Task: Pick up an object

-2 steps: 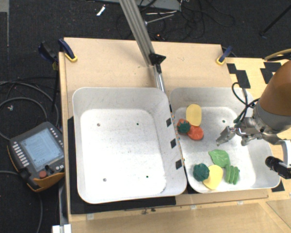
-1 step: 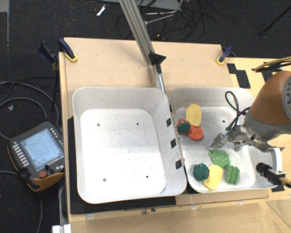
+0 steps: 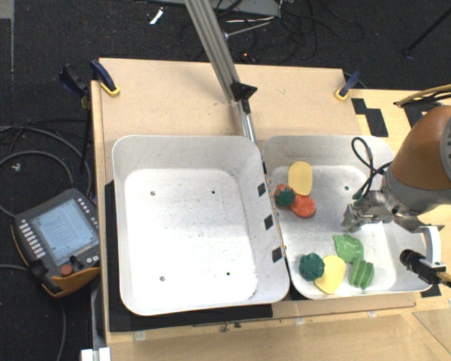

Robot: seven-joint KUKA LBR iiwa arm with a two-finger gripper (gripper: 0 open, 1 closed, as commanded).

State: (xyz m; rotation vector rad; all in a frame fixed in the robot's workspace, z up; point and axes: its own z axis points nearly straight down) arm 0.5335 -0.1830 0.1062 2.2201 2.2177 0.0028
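Observation:
My gripper (image 3: 355,216) hangs low over the right bin (image 3: 327,150), near its right side, just above a light green piece (image 3: 349,247). Nothing shows in its grasp. To its left lie a yellow oval piece (image 3: 301,177), a small dark green piece (image 3: 286,196) and a red piece (image 3: 305,207), all close together. Along the bin's front sit a dark green piece (image 3: 311,265), a yellow piece (image 3: 331,274) and a green ridged piece (image 3: 361,274).
The left bin (image 3: 182,224) lies beside the right one, sharing a raised middle rim. A slanted metal pole (image 3: 214,43) crosses the back of the bench. A teach pendant (image 3: 59,235) rests on the floor at left.

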